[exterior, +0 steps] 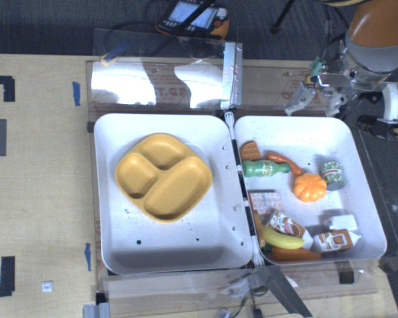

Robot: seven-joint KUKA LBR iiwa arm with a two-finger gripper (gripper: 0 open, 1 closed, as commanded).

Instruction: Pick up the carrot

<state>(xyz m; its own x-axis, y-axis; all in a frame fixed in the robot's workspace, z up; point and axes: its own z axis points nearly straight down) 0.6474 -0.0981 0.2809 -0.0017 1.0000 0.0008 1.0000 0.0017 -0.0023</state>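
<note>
Fingers [316, 99] hang spread, grasping nothing, over right bin [358, 144] rim at 12 o'clock; carrot [283, 159] lies toward 7 o'clock, beside green bottle [265, 169] and pumpkin [310, 187]; best descend aligned across carrot.

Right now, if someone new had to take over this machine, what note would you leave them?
Gripper: above the right bin's far edge, holding nothing; fingers spread.
Carrot: in the right bin, near its far left, between the green bottle and the pumpkin.
Left bin: holds a yellow tray.
Done: nothing yet.
Left: reach down, grasp the carrot, lift it.
</note>
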